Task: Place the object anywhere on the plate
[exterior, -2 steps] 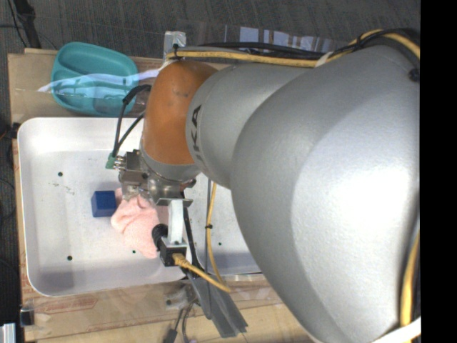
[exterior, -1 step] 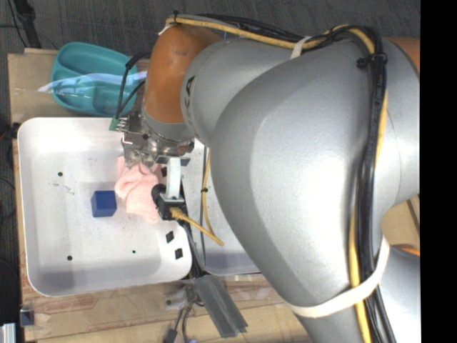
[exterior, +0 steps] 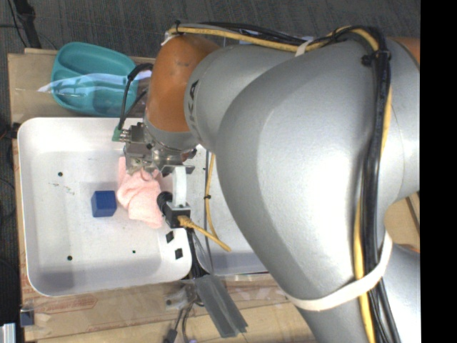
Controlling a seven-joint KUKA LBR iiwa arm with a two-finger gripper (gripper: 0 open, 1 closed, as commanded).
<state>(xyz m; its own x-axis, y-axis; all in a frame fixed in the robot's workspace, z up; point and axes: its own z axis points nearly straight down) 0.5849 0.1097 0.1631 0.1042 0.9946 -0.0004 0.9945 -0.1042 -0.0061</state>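
Note:
A small blue cube (exterior: 103, 204) lies on the floor of the left white bin (exterior: 43, 163), left of centre. Just right of it sits a pink, crumpled-looking thing (exterior: 141, 197); I cannot tell whether it is a plate or a cloth. My gripper (exterior: 148, 164) hangs directly over the pink thing's upper edge, very close to it or touching it. The cube sits apart from the gripper, about a cube's width left of the pink thing. The wrist hides the pink thing's top part.
A teal container (exterior: 89, 77) with a clear bag rests on the bench behind the left bin. The bulky grey arm (exterior: 300, 156) covers nearly all of the right bin (exterior: 232, 259). A yellow cable (exterior: 207, 236) hangs near the divider between the bins.

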